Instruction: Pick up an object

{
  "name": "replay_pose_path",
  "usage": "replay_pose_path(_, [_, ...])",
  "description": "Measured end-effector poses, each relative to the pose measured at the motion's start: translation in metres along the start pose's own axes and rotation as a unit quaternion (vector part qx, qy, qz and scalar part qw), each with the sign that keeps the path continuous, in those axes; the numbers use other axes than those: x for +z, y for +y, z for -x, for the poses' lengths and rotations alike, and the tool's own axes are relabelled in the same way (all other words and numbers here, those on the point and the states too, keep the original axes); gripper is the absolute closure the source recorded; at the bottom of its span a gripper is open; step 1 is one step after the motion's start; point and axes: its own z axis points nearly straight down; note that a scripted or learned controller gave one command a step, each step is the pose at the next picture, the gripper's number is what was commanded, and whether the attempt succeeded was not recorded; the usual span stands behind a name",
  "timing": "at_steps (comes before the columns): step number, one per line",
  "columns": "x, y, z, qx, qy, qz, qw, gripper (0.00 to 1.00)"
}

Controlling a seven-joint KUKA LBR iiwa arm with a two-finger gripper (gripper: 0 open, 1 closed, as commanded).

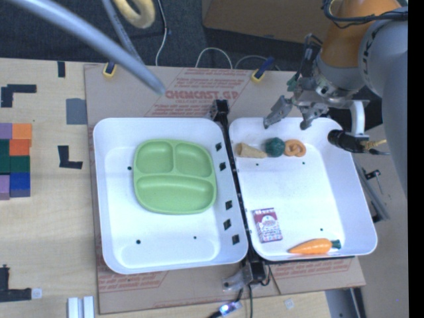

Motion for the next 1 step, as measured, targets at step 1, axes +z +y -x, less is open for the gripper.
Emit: replay_pose_path(1, [-0.0073, 0.0022, -0.0004, -0.001, -0.001, 0.006, 1.0000, 0.00])
